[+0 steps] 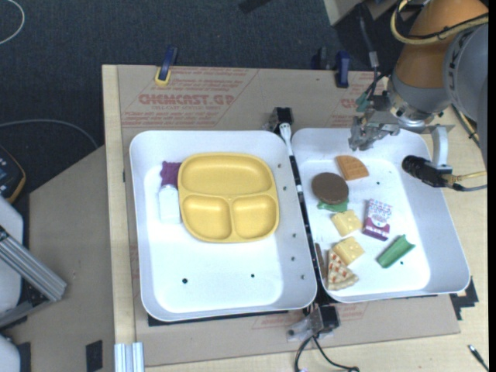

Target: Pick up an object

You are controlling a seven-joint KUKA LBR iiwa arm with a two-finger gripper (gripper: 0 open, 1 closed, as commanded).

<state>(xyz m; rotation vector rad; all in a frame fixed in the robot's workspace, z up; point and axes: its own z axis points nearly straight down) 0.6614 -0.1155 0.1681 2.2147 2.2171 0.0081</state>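
My gripper (pixel 361 140) hangs over the far part of the right bin (pixel 442 231), a little above a tan toast slice (pixel 352 167). I see nothing held between its fingers. Below the toast lie a brown burger patty (pixel 329 187) on a bit of green, two yellow cheese cubes (pixel 346 222) (pixel 348 250), a pizza slice (pixel 338 273), a purple and white packet (pixel 378 218) and a green pepper piece (pixel 395 251).
The left bin (pixel 155 270) holds a yellow three-compartment tray (pixel 228 195), with a white bottle (pixel 168 204) and a purple item (pixel 170 172) at its left side. A black clamp (pixel 284 118) sits between the two bins at the far edge.
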